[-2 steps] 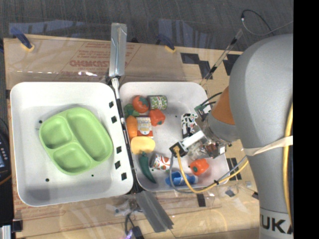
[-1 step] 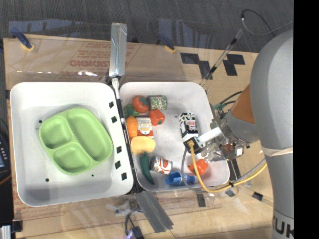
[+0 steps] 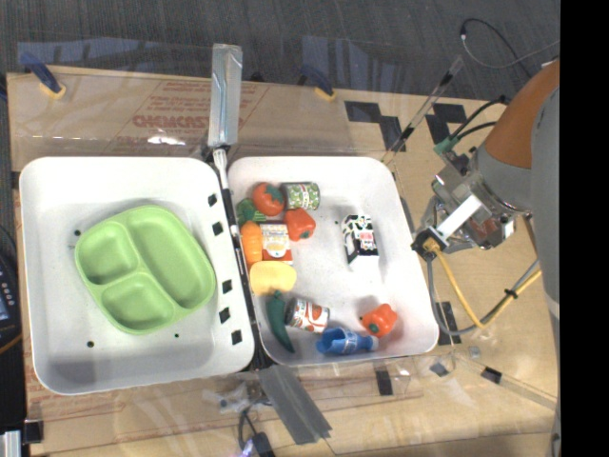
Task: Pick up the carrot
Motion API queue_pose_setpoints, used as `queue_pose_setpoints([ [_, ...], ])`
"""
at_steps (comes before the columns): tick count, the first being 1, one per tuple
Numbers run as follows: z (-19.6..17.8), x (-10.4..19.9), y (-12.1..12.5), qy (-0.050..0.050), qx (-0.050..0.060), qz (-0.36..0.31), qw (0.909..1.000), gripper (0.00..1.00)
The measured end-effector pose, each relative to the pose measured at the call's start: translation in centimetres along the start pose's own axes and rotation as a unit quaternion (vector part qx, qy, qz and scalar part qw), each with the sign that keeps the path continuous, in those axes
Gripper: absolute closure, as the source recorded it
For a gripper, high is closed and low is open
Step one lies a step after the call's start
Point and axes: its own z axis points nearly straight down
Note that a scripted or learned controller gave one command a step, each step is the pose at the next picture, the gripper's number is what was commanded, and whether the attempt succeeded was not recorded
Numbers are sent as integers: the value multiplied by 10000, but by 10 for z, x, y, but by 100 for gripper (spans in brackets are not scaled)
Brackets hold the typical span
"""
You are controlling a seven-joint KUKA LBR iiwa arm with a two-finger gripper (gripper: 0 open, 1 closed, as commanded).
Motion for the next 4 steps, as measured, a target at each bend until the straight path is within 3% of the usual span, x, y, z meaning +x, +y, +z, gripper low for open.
queue_pose_setpoints([
  [1,-38,16,9,-6,3,-346,9994,100],
  [2,-38,16,9,-11,7,-355,9994,0],
  [3,-47,-20,-13,-18,15,327,9995,0],
  [4,95,-6,-60,-26,20,128,9999,0],
])
